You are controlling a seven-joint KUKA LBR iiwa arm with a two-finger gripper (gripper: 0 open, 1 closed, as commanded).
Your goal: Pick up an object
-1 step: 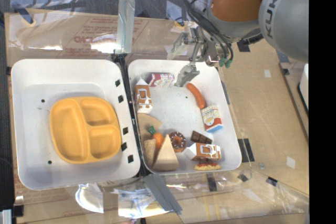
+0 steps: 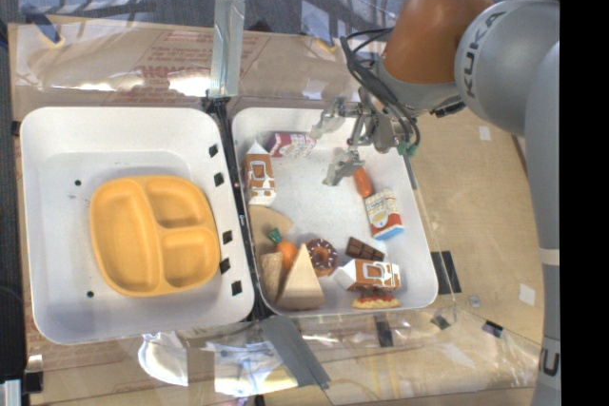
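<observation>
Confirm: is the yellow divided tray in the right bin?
No, the yellow divided tray lies in the left bin.

L bin [image 2: 38,204] holds a divided tray [image 2: 152,233] at centre. R bin [image 2: 423,247] at its 3 o'clock: toy food heap [image 2: 319,271] at 6, carton [image 2: 259,176] at 9, bottle [image 2: 378,204] at 3.

I see: bins [image 2: 57,133] white | divided tray [image 2: 152,233] yellow | arm [image 2: 509,62] grey, band [image 2: 433,29] orange | carton [image 2: 383,211] white, orange and blue | doughnut [image 2: 322,254] brown | wedge [image 2: 301,280] tan
</observation>
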